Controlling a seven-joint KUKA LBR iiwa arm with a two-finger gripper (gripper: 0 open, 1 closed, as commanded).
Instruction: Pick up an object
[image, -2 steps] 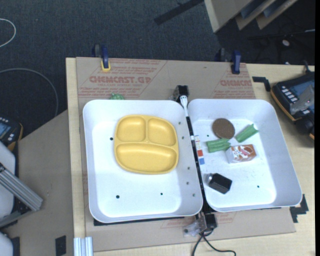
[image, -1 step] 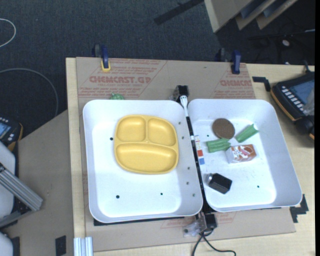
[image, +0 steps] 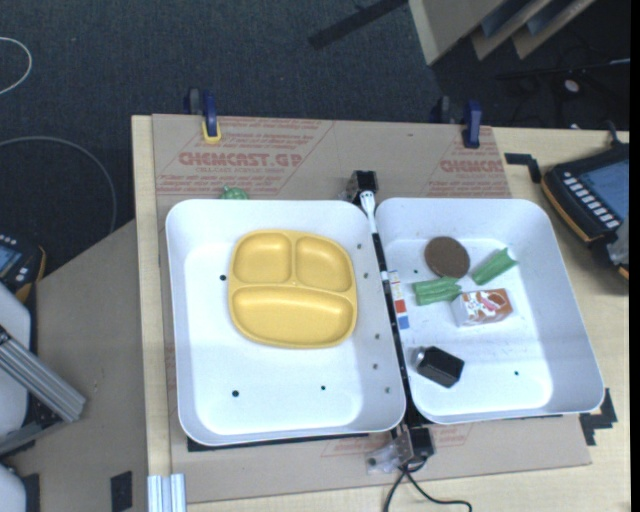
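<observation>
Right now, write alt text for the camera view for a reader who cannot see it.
Two shallow white bins sit side by side on a bench: the left bin holds a yellow three-compartment plate. The right bin holds a brown disc, two green pieces, a red-and-white packet and a small black block.

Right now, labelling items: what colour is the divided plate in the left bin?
Yellow divided plate, camera view.

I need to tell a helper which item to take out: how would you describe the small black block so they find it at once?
Look in the right white bin, the one without the yellow divided plate. The black block lies nearest the bin's front edge, below the red-and-white packet. It is the only black item there, apart from the others.
</observation>
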